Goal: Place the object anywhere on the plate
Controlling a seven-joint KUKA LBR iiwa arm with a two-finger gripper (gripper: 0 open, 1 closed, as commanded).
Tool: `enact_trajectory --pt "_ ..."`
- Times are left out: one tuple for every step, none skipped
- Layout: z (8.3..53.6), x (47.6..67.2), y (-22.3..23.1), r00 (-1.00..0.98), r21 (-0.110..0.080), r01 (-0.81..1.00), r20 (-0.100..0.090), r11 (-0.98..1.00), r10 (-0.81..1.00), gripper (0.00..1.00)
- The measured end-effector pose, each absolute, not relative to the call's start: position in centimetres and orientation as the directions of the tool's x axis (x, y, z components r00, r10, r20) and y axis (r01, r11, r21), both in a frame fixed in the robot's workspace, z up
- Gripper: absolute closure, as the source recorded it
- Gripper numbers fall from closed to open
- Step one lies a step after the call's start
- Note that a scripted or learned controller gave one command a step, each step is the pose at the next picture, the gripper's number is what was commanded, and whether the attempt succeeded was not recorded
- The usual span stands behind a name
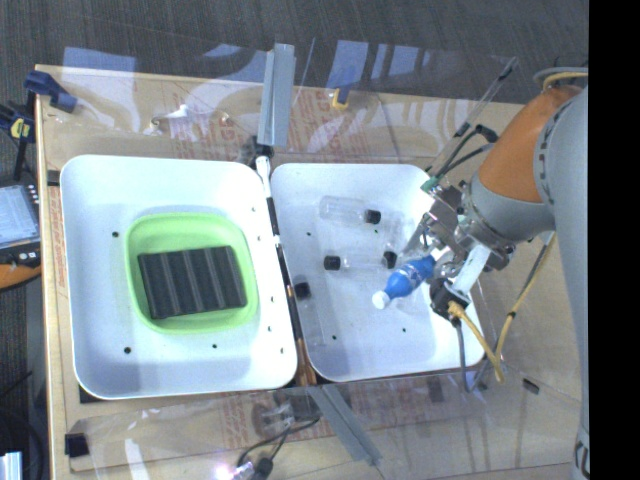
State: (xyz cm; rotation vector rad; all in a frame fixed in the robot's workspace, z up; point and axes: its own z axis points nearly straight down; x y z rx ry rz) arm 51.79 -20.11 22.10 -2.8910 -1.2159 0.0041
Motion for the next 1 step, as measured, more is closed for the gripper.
enact_trajectory --pt "22.11 51.79 -20.11 0.699 -0.006 0.715 0.0 -0.699 0.715 0.0"
